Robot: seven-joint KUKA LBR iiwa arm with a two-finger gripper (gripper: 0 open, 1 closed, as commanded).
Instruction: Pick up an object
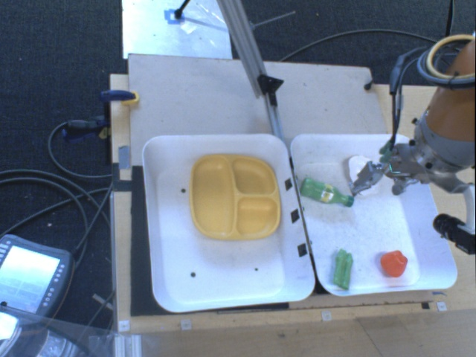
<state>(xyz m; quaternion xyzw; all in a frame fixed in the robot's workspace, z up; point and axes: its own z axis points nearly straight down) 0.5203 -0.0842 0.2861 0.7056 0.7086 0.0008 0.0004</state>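
Above the right bin (pixel 416 222), gripper (pixel 366 178) hovers w/ fingers parted, empty, just right of the green bottle (pixel 325 193) (lying flat). Best approach, prob.: center over bottle's body, descend, close across its width.

Yellow tray (pixel 236 197), green bottle (pixel 325 193), green block (pixel 342 268), red-orange object (pixel 394 263), white bins (pixel 171 274)

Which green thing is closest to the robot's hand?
The green plastic bottle lying on its side, its cap end right beside the hand. The other, a green ridged block, sits farther off by the bin's front edge.
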